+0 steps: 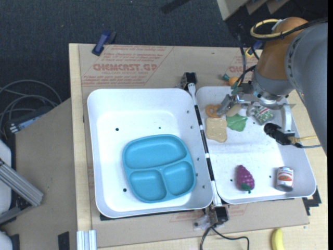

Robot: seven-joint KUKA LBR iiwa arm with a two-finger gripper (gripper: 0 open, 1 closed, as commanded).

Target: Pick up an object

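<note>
My gripper hangs low over the back of the right bin. It sits just above a green leaf-shaped piece and right beside a small orange ring. A tan slice of bread lies just in front of the ring, by the bin's left wall. Toward the front of the same bin lie a purple bunch of grapes and a small red-and-white can. I see nothing lifted off the bin floor.
The left bin holds a blue divided plate. A black clip sits at the back where the two bins meet. A yellow item lies on the bench, outside the bins at the front right.
</note>
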